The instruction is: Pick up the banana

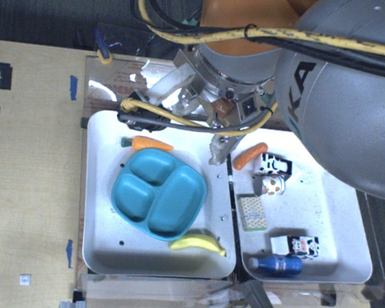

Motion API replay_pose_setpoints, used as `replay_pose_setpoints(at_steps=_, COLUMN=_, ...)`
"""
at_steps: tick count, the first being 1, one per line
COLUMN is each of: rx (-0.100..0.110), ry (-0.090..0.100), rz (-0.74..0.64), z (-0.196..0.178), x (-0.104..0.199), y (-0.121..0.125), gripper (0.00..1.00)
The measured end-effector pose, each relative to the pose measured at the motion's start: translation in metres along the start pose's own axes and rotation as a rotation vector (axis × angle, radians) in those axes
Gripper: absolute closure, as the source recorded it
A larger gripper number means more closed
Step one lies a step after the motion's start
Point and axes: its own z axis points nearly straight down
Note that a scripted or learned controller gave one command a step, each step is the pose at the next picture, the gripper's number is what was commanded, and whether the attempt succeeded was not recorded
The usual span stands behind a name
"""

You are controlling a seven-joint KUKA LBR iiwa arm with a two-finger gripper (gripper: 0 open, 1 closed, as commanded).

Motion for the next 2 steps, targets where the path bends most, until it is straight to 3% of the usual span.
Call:
replay_pose_setpoints(at_steps=1, rx=-0.003, ry=-0.007, rz=0.003, z=-0.006, x=0.001, y=0.001, gripper=1.00)
replay_pose_setpoints(at_steps=2, rx=-0.002, ry=-0.001, rz=0.095, z=0.000, x=-0.032, y=-0.022, gripper=1.00)
